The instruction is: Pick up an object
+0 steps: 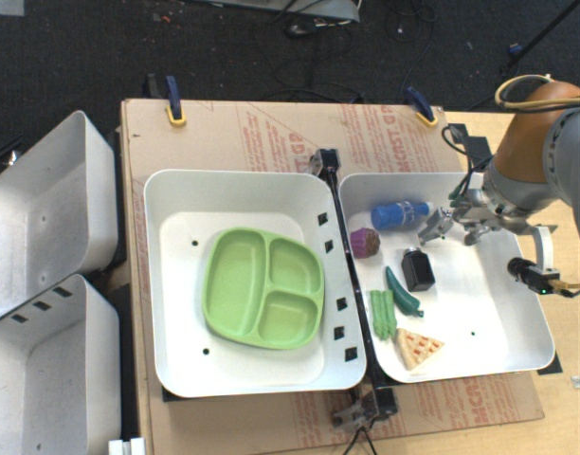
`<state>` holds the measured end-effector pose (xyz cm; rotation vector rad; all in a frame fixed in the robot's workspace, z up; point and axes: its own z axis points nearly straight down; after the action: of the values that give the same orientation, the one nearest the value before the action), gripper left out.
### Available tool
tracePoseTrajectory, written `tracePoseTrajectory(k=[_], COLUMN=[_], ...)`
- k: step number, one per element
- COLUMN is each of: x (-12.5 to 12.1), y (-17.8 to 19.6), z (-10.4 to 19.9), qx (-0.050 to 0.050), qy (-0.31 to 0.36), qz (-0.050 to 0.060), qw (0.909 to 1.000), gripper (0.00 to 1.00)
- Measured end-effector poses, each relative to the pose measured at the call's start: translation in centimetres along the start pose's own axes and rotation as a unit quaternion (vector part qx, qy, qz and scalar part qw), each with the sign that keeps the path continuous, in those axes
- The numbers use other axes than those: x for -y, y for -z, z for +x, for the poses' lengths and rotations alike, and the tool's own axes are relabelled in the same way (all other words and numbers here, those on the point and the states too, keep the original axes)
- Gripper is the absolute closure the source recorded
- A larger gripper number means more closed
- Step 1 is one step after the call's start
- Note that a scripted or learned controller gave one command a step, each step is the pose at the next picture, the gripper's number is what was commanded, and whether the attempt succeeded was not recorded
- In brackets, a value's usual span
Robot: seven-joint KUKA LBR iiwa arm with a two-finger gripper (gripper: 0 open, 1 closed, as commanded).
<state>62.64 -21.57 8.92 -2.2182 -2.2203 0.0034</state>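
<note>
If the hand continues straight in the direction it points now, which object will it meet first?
Most likely the blue bottle. The hand points toward the picture's left, and the bottle lies just ahead in the right bin. Its height above the bin is unclear, so it might pass over and come near the purple object instead.

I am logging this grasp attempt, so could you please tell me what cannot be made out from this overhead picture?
- Gripper, camera view: too small and tangled with cables to tell whether its jaws are open or shut, or whether they touch the blue bottle.
- Arm: cut off by the right edge.
- Black block: too small and dark to identify.
- Purple object: too small to identify.
</note>
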Motion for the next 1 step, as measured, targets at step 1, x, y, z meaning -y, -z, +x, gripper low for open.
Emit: tracePoseTrajectory(k=[1], x=[-0.2], y=[1.45], z=[-0.02], qx=[0.001], qy=[0.001], qz=[-0.004], qw=[1.0], gripper=[1.0])
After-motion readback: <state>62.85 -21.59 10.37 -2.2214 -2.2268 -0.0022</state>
